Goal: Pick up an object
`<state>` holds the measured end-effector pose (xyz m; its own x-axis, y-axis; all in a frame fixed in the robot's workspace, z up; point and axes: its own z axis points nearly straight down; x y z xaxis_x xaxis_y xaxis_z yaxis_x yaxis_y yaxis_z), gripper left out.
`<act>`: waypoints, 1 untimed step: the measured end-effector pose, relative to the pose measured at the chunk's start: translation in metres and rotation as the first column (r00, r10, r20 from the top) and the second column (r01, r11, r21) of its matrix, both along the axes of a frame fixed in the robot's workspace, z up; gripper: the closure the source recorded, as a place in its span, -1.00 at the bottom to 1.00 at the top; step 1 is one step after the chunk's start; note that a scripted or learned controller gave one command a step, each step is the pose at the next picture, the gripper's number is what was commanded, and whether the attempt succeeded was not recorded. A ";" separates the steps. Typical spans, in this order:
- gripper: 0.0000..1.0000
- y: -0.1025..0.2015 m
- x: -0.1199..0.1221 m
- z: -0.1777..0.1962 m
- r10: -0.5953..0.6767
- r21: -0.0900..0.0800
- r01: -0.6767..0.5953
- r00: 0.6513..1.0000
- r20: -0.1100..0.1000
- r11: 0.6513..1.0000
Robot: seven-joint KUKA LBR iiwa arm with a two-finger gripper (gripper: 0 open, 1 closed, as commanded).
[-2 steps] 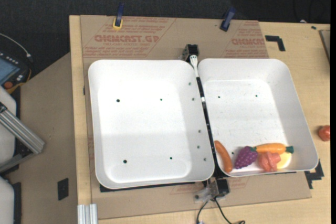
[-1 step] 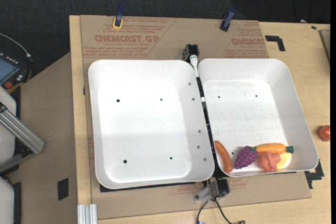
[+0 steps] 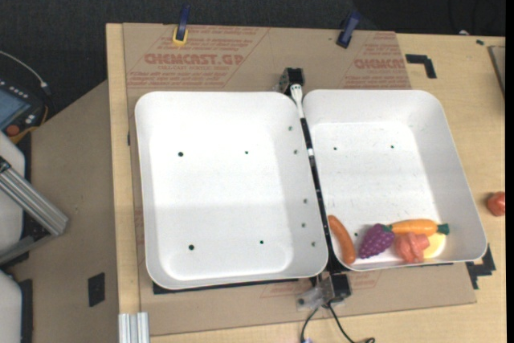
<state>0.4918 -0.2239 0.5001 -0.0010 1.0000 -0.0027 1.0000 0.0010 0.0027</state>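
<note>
Toys sit bunched at near edge of right bin [image 3: 434, 112]: sausage [image 3: 341, 239], grapes [image 3: 375, 241], carrot [image 3: 417, 226], red piece [image 3: 410, 247]; pick not begun, end effector state can't tell, next move prob. needs descent onto sausage, most separate w/ room.

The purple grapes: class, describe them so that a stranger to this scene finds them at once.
Find the right-hand white bin and follow its near edge. A row of toy foods lies there; the purple grapes sit between an orange sausage shape and a red piece. Nothing else there is purple and knobbly.
</note>
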 end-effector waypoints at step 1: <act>1.00 0.000 -0.013 -0.010 -0.001 0.003 0.001 1.000 -0.004 1.000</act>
<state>0.4790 -0.2236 0.4905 0.0001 1.0000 0.0003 1.0000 -0.0001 -0.0014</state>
